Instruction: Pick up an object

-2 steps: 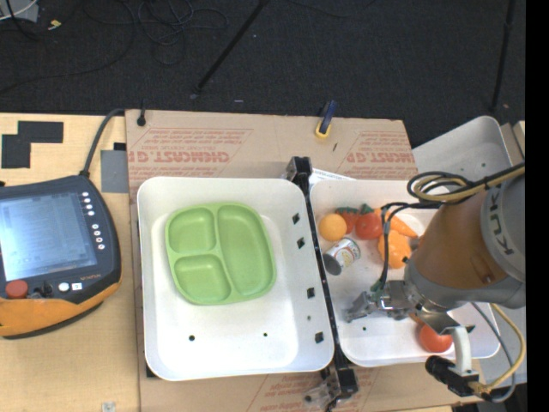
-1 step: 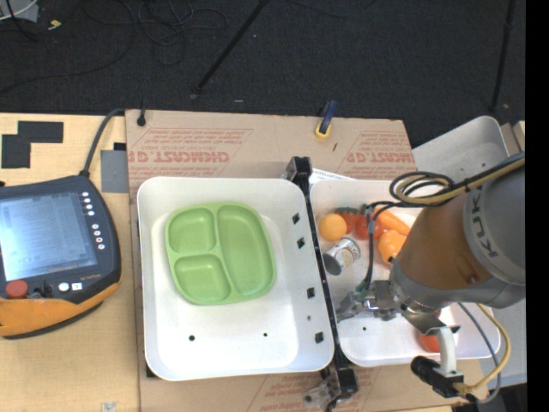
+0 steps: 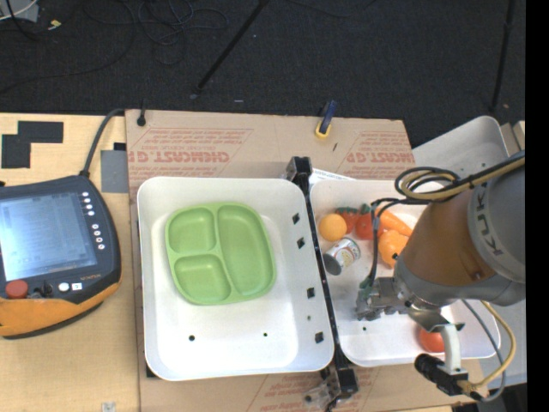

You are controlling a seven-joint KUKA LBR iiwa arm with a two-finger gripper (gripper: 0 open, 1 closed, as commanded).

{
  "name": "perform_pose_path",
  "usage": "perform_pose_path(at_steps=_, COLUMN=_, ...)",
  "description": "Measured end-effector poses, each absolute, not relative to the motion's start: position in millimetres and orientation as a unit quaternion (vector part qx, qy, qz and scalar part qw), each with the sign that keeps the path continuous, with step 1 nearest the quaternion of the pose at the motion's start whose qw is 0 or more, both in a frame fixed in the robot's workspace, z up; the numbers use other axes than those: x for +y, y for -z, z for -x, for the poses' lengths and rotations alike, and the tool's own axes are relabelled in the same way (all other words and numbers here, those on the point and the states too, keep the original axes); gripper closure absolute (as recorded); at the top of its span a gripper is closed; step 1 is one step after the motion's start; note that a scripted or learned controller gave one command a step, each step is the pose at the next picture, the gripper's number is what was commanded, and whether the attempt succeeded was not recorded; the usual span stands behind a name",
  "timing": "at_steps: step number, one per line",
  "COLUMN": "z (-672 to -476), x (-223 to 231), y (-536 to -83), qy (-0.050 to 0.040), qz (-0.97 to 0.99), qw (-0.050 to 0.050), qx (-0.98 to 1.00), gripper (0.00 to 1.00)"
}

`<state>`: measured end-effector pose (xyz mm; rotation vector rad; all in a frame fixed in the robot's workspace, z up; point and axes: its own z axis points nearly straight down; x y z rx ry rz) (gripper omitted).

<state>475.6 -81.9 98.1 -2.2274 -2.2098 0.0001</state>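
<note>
The right bin (image 3: 377, 350) holds several small objects: an orange ball (image 3: 333, 227), a small silver can (image 3: 345, 253) lying on its side, a red piece (image 3: 364, 224), orange pieces (image 3: 394, 233) and a red object (image 3: 431, 340) near the front right. The arm's orange band (image 3: 442, 239) and grey wrist hang over this bin and cover much of it. The gripper (image 3: 375, 303) reaches down at the bin's middle, just in front of the can. Its fingertips are too dark and small to read.
The left bin (image 3: 223, 342) carries a green three-compartment plate (image 3: 220, 253). A black divider with clips (image 3: 313, 264) runs between the bins. A teach pendant (image 3: 51, 247) lies at the far left on the bench. Cables loop off the arm at the right.
</note>
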Motion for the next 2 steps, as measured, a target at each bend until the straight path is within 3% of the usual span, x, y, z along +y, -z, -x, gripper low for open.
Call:
perform_pose_path(at_steps=1, z=-478.5, x=-60, y=-262, qy=0.0054, qz=0.706, qw=-0.005, qx=-0.708, gripper=1.0)
perform_pose_path(at_steps=2, z=-475.9, x=23, y=-279, qy=0.0003, qz=0.704, qw=0.001, qx=-0.71, gripper=1.0)
